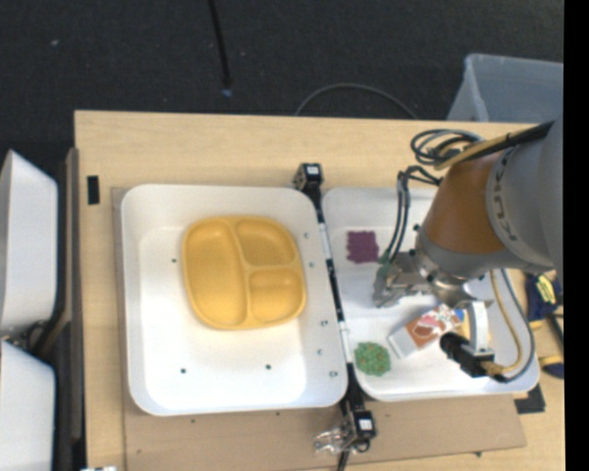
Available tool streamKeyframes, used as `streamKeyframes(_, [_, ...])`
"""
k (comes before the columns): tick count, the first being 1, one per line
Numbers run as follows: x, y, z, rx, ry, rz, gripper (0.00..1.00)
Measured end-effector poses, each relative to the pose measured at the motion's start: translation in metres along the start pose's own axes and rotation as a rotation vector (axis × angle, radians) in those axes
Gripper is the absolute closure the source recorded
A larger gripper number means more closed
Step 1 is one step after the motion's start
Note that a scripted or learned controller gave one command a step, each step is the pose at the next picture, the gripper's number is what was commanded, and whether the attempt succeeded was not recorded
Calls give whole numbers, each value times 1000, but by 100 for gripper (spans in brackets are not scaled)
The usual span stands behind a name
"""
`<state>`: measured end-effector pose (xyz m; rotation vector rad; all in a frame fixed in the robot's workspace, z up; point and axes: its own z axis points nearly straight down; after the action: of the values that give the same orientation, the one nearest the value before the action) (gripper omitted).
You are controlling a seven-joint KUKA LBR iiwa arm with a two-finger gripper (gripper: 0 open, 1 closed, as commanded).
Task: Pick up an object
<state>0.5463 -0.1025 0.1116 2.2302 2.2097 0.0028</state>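
Note:
The right bin (pixel 373 386) holds three small things: a purple square piece (pixel 362 245) near its back left, a green round bumpy object (pixel 373 358) at its front left, and a white and orange packet (pixel 424 329) near the middle front. My gripper (pixel 393 288) hangs low over the middle of this bin, under the grey arm with its orange band (pixel 461 209). It sits between the purple piece and the packet, just left of the packet's upper end. The wrist hides the fingertips.
The left bin (pixel 157 361) holds a yellow divided plate (pixel 243 269). A black clamp (pixel 307 176) sits at the back where the bins meet, and a metal clip (pixel 339 438) at the front. Cables (pixel 437 145) loop behind the arm.

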Motion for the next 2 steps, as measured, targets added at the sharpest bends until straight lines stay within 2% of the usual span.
streamKeyframes(1, [0, 10, -48, -3, -1, -12, 100])
streamKeyframes(2, [3, 3, -105, -3, -1, -12, 100])
